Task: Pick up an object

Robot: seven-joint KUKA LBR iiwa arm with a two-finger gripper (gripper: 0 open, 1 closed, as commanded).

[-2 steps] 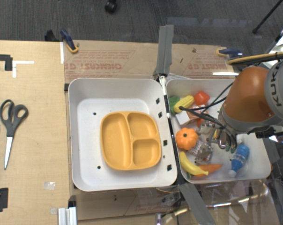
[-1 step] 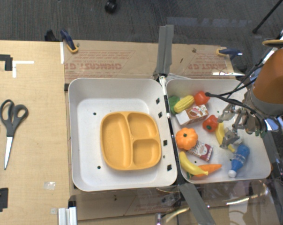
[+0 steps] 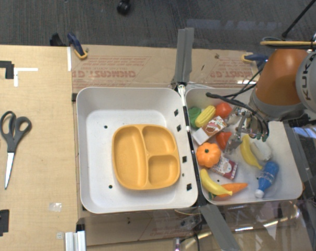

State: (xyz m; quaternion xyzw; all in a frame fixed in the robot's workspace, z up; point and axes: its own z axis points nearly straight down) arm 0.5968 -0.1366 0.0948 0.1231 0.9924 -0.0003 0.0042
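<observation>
My gripper (image 3: 237, 139) hangs low over the middle of the right bin (image 3: 289, 190), below the arm's orange band (image 3: 278, 77). Directly around it lie a red pepper-like piece (image 3: 224, 138), a yellow banana (image 3: 248, 151) and a white item (image 3: 261, 150). Close by are an orange round fruit (image 3: 208, 154), a red-and-white packet (image 3: 215, 125), a corn cob (image 3: 205, 115) and a red tomato (image 3: 223, 110). Nothing is visibly lifted off the bin floor.
The right bin's front holds a second banana (image 3: 213, 184), a carrot (image 3: 234, 188), a blue bottle (image 3: 267, 178) and a red packet (image 3: 224, 166). A yellow divided plate (image 3: 146, 156) lies in the left bin (image 3: 90, 140). Scissors (image 3: 12, 140) rest on the bench at left.
</observation>
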